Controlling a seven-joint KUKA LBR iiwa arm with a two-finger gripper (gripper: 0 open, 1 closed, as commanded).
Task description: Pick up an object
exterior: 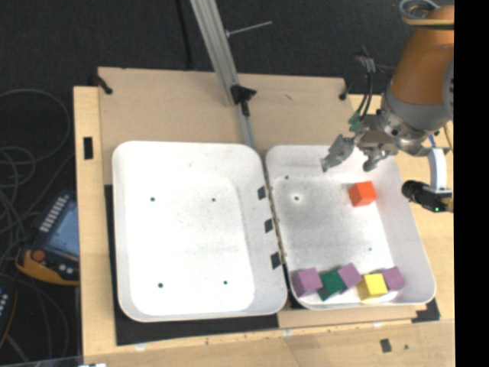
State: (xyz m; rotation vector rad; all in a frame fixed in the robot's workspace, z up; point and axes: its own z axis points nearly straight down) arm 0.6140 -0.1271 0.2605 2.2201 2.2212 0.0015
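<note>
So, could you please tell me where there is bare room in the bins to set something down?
The left bin floor is bare. In the right bin, room lies between the orange block and the near-edge row, crowded from purple block to yellow block.

Matt white plastic bins (191,228), scuffed grey, bare matt wood worktop (168,102), smooth metal pole (218,44), matt blocks (362,194)
</note>
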